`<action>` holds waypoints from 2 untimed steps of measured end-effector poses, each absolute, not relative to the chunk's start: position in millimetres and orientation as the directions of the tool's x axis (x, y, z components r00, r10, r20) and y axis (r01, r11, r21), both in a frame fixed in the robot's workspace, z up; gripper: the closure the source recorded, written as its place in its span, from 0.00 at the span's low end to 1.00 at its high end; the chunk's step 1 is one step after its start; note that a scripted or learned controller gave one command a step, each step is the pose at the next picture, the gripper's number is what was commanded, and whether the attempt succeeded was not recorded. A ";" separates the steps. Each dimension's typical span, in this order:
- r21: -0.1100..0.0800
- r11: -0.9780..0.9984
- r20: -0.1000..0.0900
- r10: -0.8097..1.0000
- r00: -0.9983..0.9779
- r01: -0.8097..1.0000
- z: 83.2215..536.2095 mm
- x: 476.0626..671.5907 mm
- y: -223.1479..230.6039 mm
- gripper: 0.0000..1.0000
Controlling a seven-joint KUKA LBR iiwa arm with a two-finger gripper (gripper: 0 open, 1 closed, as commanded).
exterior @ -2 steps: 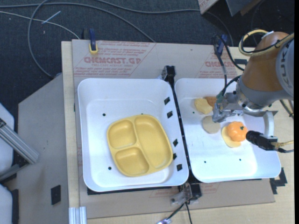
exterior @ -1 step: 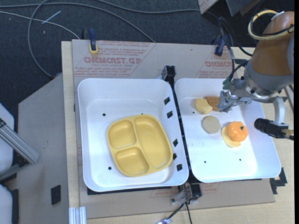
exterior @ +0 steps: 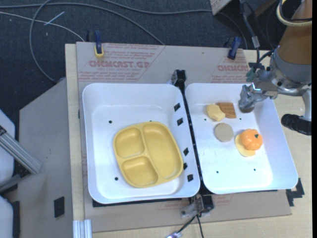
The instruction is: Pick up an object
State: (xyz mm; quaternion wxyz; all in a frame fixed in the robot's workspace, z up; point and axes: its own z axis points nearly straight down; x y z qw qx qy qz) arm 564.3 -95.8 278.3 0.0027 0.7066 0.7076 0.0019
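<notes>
I am looking down at a slant on my workspace. At the far left, dark carpet floor (exterior: 29,43) is showing, with thin pale cables (exterior: 44,14) looping across it and a pale metal rail (exterior: 17,150) lying at the edge. A tan cardboard sheet with red printing (exterior: 124,58) is covering the tabletop (exterior: 302,138), and blue clamps (exterior: 98,42) are pinning it at the back edge.

Two shallow white bins are sitting side by side on the sheet, touching along a black seam. The left bin (exterior: 99,103) is holding a yellow divided tray (exterior: 147,153) with three compartments, lying at a slight angle.

The right bin (exterior: 267,177) is holding the loose objects. A pale yellow chunk (exterior: 215,112) is lying near the back, touching a flat brown cracker-like piece (exterior: 228,109) just to its right. A round beige disc (exterior: 224,132) is resting in front of them. Further right, an orange fruit-shaped toy (exterior: 251,140) is sitting on a yellow piece (exterior: 246,149).

The grey arm is reaching in from the right, with its orange band (exterior: 296,43) at the upper right corner. My claw (exterior: 246,103) is hovering just right of the brown piece, near the bin's back wall. I cannot tell whether it is released or clenched.
</notes>
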 end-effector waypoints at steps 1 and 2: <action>0.002 0.006 0.001 1.000 -0.006 1.000 278.6 577.3 -42.0 1.00; -0.004 0.007 0.003 1.000 -0.007 1.000 265.5 584.3 20.1 1.00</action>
